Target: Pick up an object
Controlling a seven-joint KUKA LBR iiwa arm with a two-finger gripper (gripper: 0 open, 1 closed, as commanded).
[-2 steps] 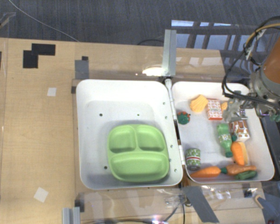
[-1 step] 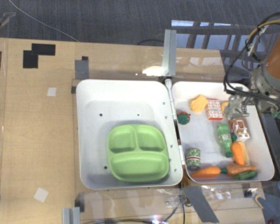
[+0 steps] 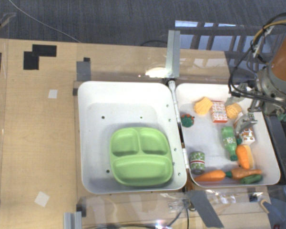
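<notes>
Two white bins sit side by side on the bench. The left bin (image 3: 93, 104) holds a green plate (image 3: 140, 155) with three compartments, lying toward its near side. The right bin (image 3: 205, 132) carries the loose items: a yellow piece (image 3: 203, 106) at the far side, a red-and-white box (image 3: 219, 111) just right of it, and a second yellow piece (image 3: 233, 110) beyond that. A small red and green item (image 3: 187, 120) lies near the divider. A green bottle (image 3: 229, 140) lies mid-bin, a can (image 3: 197, 161) nearer and to the left, and carrots (image 3: 245, 157) along the near right corner (three, as far as can be made out). The arm (image 3: 281, 73) reaches in from the right; its gripper (image 3: 244, 126) hangs low over the bin's right side, just beside the bottle. Whether its fingers are apart or together cannot be told; nothing is seen between them.
</notes>
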